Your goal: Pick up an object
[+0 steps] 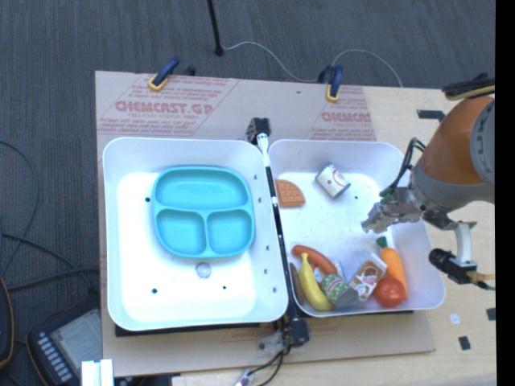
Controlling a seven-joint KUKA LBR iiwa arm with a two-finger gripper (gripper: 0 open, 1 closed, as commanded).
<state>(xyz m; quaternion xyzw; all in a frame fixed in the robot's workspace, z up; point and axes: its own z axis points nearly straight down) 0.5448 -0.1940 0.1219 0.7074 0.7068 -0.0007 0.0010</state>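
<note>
Camera view: the gripper (385, 218) hangs low over the right bin (354, 149), near its right wall; I cannot tell how it is set. Just below it lies the carrot (392, 261), long axis roughly up-down in frame, its green end seemingly toward the gripper. The banana (311, 283) lies nearby. The board (161, 103) under the bins reads "CHEMCAST GP".
</note>
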